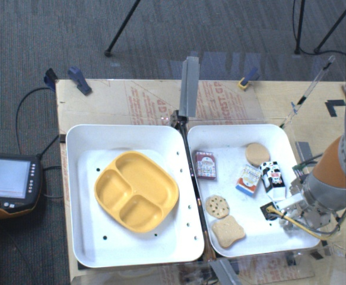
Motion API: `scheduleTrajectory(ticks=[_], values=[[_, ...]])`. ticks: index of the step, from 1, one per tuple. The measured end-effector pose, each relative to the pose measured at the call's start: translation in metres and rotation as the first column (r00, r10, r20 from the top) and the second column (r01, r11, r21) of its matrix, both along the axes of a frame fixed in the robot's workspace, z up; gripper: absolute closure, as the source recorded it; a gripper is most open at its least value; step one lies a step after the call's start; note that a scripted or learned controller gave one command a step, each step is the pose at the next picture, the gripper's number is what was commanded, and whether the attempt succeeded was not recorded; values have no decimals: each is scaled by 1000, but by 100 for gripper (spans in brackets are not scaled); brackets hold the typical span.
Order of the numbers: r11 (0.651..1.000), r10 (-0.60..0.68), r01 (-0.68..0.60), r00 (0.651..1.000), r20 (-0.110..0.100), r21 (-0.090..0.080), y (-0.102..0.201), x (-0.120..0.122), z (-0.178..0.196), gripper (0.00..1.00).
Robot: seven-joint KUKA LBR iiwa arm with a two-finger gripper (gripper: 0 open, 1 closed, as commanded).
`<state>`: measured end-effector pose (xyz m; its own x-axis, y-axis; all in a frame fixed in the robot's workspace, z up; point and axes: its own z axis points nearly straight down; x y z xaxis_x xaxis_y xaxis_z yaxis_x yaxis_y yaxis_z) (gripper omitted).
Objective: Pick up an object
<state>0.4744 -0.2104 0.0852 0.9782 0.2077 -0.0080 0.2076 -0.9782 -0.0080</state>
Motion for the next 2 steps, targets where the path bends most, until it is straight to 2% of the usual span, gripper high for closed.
scheduleTrajectory(ticks=[2], values=[[1000, 1, -1, 1000, 0, 0, 0, 0, 0, 100]])
